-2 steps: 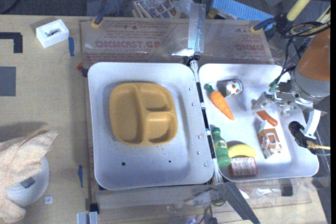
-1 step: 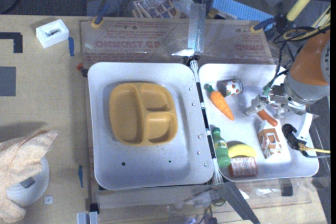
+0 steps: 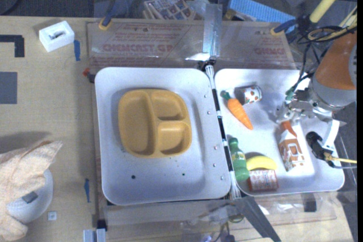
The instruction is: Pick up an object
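Red can [image 3: 262, 180] at front; gripper [image 3: 290, 114] above carton [image 3: 290, 148]

In the right bin lie an orange carrot [image 3: 240, 113] far left, a spotted can [image 3: 250, 94] beside it, an orange-white carton [image 3: 290, 148], a banana [image 3: 260, 163], and a green bottle [image 3: 237, 158].

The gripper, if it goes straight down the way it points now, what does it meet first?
Most likely the orange-and-white carton lying in the right bin: the gripper hangs just above the carton's top end. Depth is hard to judge from this single slanted view.
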Tool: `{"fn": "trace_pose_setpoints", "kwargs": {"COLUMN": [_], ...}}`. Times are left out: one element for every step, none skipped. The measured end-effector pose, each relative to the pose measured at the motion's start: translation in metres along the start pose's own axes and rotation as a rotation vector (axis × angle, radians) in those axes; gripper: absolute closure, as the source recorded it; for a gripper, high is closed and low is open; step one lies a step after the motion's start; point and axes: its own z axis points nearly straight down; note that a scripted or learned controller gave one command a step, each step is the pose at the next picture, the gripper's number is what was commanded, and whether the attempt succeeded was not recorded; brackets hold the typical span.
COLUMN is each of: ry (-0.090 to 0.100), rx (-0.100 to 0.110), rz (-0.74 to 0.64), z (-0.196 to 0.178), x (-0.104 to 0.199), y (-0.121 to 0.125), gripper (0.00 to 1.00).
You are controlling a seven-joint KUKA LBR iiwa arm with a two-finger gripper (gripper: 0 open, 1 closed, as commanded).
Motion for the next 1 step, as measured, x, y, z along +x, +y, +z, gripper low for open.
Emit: {"fn": "trace_pose_setpoints", "kwargs": {"ry": [-0.005], "rx": [0.007], "rz": [0.147], "z": [-0.1029], "x": [0.0467], "y": [-0.0443], "gripper": [1.00]}}
